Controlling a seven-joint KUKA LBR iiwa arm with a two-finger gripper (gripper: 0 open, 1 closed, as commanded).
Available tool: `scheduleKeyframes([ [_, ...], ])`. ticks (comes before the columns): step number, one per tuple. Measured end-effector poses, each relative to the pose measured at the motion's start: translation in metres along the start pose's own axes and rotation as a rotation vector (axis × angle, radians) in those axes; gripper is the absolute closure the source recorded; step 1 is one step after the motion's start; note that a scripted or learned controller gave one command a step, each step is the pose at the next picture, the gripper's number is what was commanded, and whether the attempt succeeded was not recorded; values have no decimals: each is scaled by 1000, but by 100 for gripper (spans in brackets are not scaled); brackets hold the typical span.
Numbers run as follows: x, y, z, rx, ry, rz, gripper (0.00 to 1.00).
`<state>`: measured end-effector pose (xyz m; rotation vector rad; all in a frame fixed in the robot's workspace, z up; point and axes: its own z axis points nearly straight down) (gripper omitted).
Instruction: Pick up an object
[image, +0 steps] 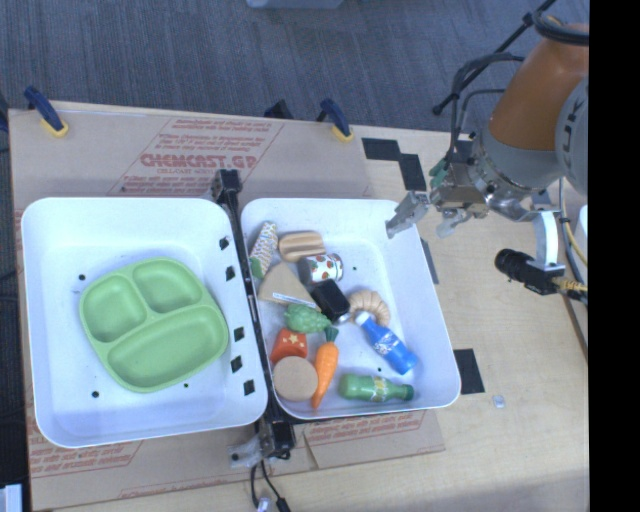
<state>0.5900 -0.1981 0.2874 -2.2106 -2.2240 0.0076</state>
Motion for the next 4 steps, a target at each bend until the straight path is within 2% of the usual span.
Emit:
scheduleKeyframes([
  [1,48,-6,179,4,1,-2,0],
  [2,81,46,194,-9,-5,-2,0],
  [3,81,46,186,-3,-4,-6,100],
  [4,108,68,97,-2,0,-1,100],
])
